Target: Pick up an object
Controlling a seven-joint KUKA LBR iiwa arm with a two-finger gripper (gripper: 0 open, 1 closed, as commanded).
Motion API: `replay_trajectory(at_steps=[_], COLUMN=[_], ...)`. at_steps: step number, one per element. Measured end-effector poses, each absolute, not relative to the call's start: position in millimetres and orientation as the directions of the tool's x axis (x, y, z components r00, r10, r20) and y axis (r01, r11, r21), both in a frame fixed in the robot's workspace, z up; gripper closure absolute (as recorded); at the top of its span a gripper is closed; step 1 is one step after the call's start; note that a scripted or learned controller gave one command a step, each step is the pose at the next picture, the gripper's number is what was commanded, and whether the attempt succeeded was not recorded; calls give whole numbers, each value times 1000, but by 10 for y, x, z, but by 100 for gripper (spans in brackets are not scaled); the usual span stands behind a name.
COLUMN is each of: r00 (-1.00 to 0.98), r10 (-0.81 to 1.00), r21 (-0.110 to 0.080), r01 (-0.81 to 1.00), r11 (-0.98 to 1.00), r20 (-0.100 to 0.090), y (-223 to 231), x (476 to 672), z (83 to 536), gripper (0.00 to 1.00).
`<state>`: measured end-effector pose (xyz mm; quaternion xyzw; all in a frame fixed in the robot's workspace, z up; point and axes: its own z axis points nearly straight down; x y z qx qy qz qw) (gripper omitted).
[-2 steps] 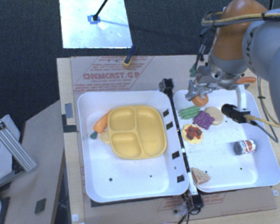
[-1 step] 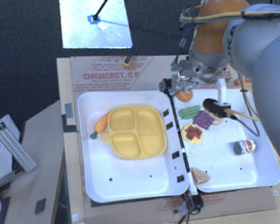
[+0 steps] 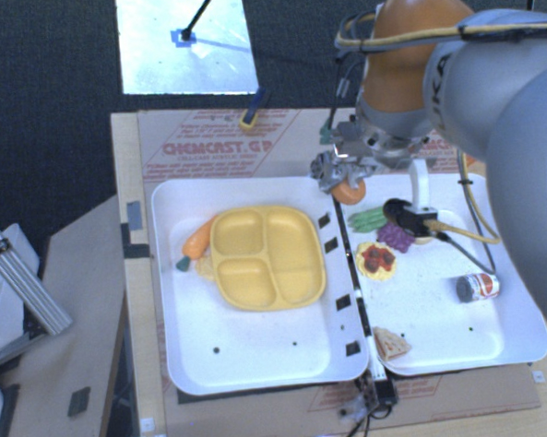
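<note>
Orange round piece [image 3: 351,194] lay at the far left edge of the right bin [image 3: 516,337], to the right of the yellow plate [image 3: 262,258] and a little beyond its far rim, close against the divide between the two bins. The pincer [image 3: 343,174] hung directly over it, its metal tip right at the top of the piece; whether the pincer was open, closed or gripping the piece could not be told from this slanted angle. The grey arm [image 3: 498,107] reached in from the right of the plate, its orange band [image 3: 411,43] high above the pincer.

The yellow plate, with its four compartments, sat in the middle of the left bin [image 3: 185,357]. A carrot [image 3: 198,238] lay touching the plate's left rim, tilted, with its green end toward the near side.

Right of the plate, across the divide, a green vegetable [image 3: 366,220] lay just on the near side of the orange piece. Purple grapes [image 3: 396,237] sat just beside it, and a flat yellow disc with red bits [image 3: 378,261] lay just nearer than those. Farther right of the plate a can [image 3: 478,286] lay on its side, well apart from the rest. A tan wedge [image 3: 390,343] sat off the plate's near right corner, beside the divide.

Both bins rested on a printed cardboard sheet [image 3: 218,144] on the surface [image 3: 84,298].
</note>
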<state>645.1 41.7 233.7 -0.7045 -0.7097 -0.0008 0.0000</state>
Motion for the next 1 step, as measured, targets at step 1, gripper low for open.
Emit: replay_trajectory(at_steps=[1], r00=[-6], r10=[1000], r21=[2], r01=[1000], r11=[6], r20=[1], y=[494], x=[6511], z=[2323], gripper=[100])
